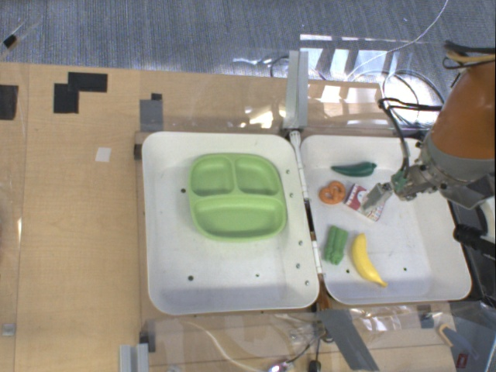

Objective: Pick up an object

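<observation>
- The gripper hangs over the right bin, reaching in from the right, its tip right above a small red and white packet in the middle of that bin.
- Whether the fingers are apart or together I cannot tell; they are small and blurred against the packet, and nothing shows plainly between them.
- The things to choose from all lie in the right bin: a dark green pepper at the far side, an orange round piece just left of the packet, a green block nearer, and a banana beside the block on its right.
- The left bin holds a green divided plate, well apart from the arm.
- The packet looks like the target in hand, since the tip sits over it. My judgement is that the descent should stay centred on the packet so the fingers straddle its narrow sides.
- The packet looks flat, so the fingers likely need to go down close to the bin floor before closing, or they may slide over the top.
- The orange piece lies close on the left; a finger coming down on that side could push it or catch it instead.
- Lift straight up and slowly, as a thin packet can slip out.
</observation>
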Action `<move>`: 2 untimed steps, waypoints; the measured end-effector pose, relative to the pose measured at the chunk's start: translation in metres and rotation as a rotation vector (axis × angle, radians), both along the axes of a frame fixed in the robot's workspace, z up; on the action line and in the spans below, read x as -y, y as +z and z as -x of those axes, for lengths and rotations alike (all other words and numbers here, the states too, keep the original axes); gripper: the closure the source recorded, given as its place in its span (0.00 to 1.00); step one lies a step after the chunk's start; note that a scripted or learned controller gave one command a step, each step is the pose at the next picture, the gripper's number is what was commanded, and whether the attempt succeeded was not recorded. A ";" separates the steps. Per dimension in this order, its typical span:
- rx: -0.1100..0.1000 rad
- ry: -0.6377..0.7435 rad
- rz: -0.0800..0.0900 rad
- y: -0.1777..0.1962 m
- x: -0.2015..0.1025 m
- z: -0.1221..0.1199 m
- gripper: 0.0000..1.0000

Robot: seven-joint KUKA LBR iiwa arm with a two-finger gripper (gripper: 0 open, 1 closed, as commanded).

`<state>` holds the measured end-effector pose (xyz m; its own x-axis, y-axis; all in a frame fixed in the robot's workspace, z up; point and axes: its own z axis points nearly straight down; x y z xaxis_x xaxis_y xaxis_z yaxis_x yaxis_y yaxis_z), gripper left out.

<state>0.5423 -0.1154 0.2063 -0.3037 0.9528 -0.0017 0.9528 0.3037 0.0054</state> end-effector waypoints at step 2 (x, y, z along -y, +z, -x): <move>0.011 0.204 0.005 -0.113 -0.005 0.050 0.00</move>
<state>0.4923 -0.1106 0.0930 -0.4904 0.8714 -0.0103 0.8713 0.4905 0.0137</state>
